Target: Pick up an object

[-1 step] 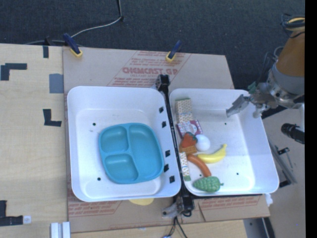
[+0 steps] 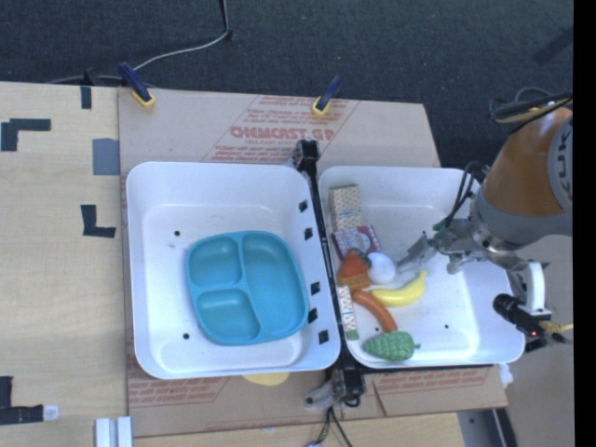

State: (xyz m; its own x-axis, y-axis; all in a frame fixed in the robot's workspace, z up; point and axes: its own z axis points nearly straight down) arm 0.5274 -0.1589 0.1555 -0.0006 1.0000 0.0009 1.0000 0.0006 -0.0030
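Dark grey carpet covers the floor along the top, crossed by a thin pale cable. The light wooden surface carries black tape marks and a sheet of printed brown cardboard, held by two yellow-and-blue clamps.

- A blue divided plate lies in the left white bin.
- Brown printed cardboard lies under the bins on the counter.
- Two yellow-and-blue clamps grip the cardboard's far edge.
- A white cable crosses the dark floor.
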